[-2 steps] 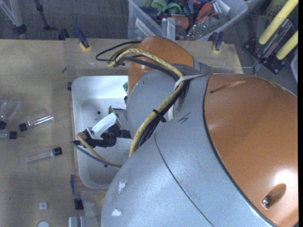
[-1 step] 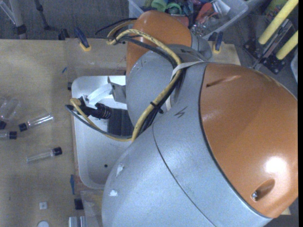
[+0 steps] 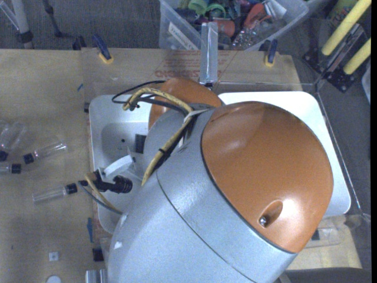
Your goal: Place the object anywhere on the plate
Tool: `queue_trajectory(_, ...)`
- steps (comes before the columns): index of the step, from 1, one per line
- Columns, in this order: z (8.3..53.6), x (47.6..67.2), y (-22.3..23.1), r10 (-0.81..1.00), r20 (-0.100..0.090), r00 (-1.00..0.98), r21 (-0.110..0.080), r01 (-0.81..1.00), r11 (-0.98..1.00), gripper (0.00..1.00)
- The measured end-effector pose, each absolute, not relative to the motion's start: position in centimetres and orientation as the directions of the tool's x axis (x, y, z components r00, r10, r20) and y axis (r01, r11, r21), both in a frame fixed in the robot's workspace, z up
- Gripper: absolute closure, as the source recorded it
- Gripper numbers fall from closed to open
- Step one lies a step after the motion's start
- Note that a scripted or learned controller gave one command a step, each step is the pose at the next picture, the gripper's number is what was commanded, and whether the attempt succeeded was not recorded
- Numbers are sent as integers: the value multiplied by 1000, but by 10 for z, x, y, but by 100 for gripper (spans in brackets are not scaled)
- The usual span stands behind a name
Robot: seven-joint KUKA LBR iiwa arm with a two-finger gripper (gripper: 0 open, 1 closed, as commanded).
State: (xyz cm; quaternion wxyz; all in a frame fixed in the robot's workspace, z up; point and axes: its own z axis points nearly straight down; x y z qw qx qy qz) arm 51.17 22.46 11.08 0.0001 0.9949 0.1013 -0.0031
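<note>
Because the arm [image 3: 235, 205] leans in so close under the camera, its grey shell and orange cap cover most of both bins, and what can be judged is little. Taking the left bin [image 3: 97, 122] as the landmark: its white rim and a patch of its floor show at the arm's left edge, with a small dark mark or two on that floor that are too blurred to name. The right bin [image 3: 330, 140] shows as a white rim and corner just beyond the orange cap. Black and yellow cables [image 3: 159, 102] loop over the left bin's near side, presumably slack left so the wrist can turn freely.

No plate can be made out, and neither can the object to be placed; both would lie, I judge, inside the bins under the arm's bulk. The hand is likewise buried beneath the arm, probably lowered into the left bin, so whether it is released, clenched or grasping anything I cannot tell. Where the object lies relative to it cannot be told either.

Outside the left bin, on the worktop [image 3: 41, 87], lie a few clear vials [image 3: 50, 192] with dark caps, well apart from the bin. Behind it stands a clear tub [image 3: 235, 10] of coloured bits, likely spare stock.
</note>
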Motion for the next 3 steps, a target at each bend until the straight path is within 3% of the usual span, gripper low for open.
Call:
queue_trajectory(1, 91, 484, 224, 200, 13, 980, 0, 200, -980, 0)
queue_trajectory(2, 100, 482, 224, 200, 3, 980, -2, 200, -980, 100)
queue_trajectory(3, 109, 482, 223, 201, 2, 980, -1, 201, -980, 100)
